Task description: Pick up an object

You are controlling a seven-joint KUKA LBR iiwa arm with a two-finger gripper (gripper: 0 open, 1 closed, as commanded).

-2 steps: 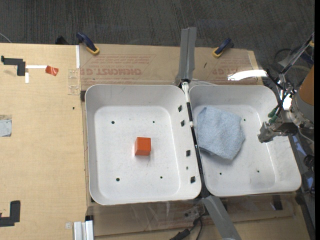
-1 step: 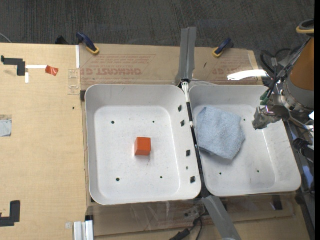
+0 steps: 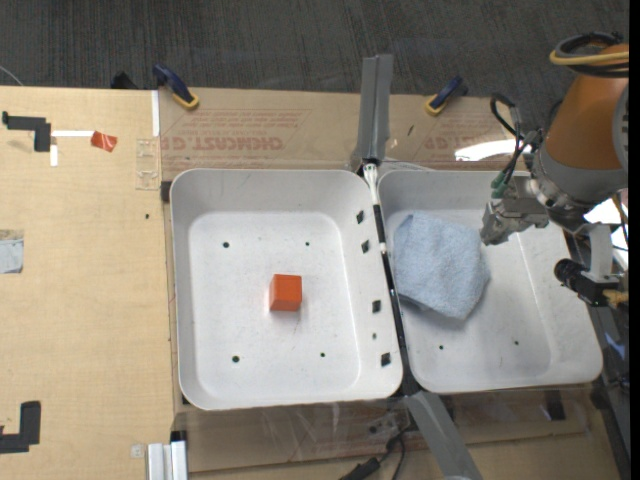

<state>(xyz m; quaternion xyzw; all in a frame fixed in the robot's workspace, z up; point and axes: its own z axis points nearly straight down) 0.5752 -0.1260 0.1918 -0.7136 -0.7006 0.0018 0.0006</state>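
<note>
The bench runs wide under everything, pale wood on the left with bits of black tape and a small red tag near its far edge, and a sheet of brown cardboard clamped along the back behind the bins. Two shallow white bins sit on it side by side, their inner rims touching along a grey divider bar. The left bin is the slightly bigger-looking one from where I stand; the right bin lies under the arm.

The arm comes in from the right, its orange band bulging above the grey wrist, cables looping off it. Its hand hangs over the far part of the right bin, just beside the upper right edge of a blue cloth. From here I cannot tell whether the hand is clenched or released.

The cloth lies crumpled in the right bin's left half, close against the divider.

Smallest of all, an orange block sits near the middle of the left bin's floor, well apart from the hand.
</note>
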